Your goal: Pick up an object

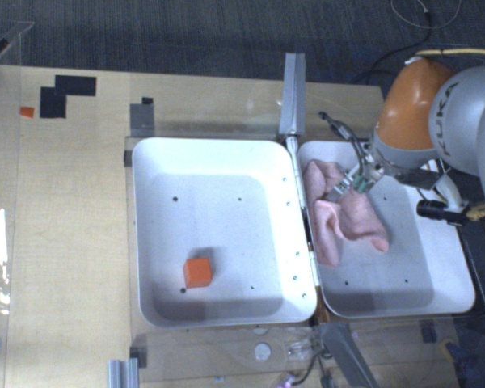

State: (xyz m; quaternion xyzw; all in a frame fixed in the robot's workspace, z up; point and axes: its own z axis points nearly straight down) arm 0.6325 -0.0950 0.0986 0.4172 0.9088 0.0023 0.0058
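Pink cloth (347, 217) partly under gripper (345, 187)

Single fixed camera above bench (65, 241), slanted downward, covering both bins; arm (461, 120) enters right.

My arm (461, 111) runs off the right edge of the frame, so its base is cut off. My hand (349, 186) is too small and blurred to read at the fingertips. It covers part of the cloth (347, 217) beneath it.
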